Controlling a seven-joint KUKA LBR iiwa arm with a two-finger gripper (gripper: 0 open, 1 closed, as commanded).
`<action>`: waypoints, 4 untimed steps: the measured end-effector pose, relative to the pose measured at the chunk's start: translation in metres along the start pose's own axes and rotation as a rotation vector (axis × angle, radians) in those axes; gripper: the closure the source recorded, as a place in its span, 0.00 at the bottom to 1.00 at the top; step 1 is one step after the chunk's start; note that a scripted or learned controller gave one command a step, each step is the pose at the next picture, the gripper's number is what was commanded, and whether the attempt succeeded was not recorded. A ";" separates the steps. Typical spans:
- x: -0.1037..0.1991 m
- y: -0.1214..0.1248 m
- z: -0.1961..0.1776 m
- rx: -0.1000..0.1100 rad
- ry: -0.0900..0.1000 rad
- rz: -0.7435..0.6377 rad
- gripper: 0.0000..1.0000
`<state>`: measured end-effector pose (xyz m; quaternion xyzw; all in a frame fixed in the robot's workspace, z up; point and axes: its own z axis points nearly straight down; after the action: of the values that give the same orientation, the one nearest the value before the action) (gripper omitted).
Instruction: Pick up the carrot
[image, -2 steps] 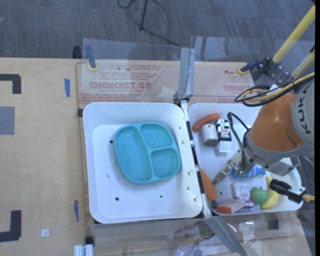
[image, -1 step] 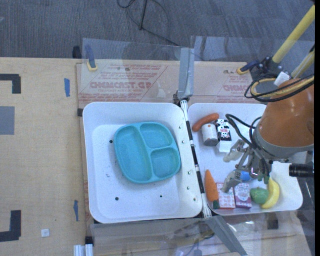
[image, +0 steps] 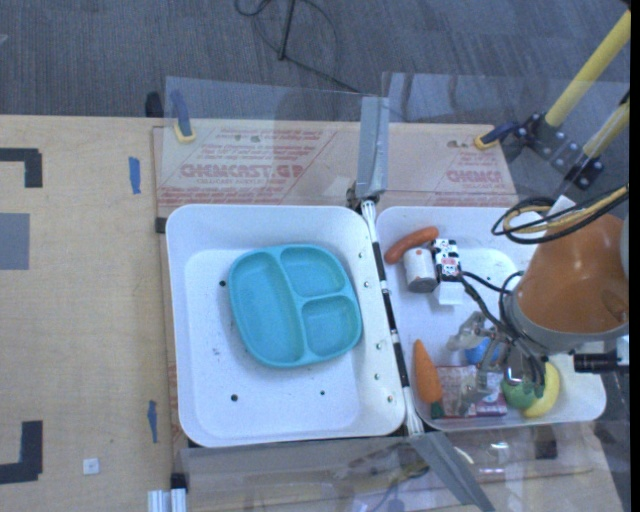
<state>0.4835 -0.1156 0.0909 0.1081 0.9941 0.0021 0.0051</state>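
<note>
Bins (image: 200, 300) white; plate (image: 294, 303) turquoise; carrot (image: 427, 371) orange; sausage (image: 411, 243) red-orange; banana (image: 548, 392) yellow; ball (image: 520, 392) green; arm band (image: 575, 280) orange; bench (image: 70, 300) pale wood

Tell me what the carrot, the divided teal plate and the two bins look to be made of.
Carrot: likely moulded plastic; its orange is uniform and smooth, toy-like. Teal plate: probably plastic, matte to satin, with one flat colour and soft rounded dividers. Left bin and right bin: seemingly thin white plastic with rounded corners; small dark specks show on the left one's floor.
</note>
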 end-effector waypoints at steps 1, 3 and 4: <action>0.004 0.019 0.000 0.006 -0.002 0.071 0.00; -0.074 0.026 0.003 0.003 -0.005 0.028 0.00; -0.078 0.026 -0.010 0.000 -0.019 0.034 1.00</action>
<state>0.5650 -0.1072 0.1019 0.1248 0.9921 0.0011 0.0148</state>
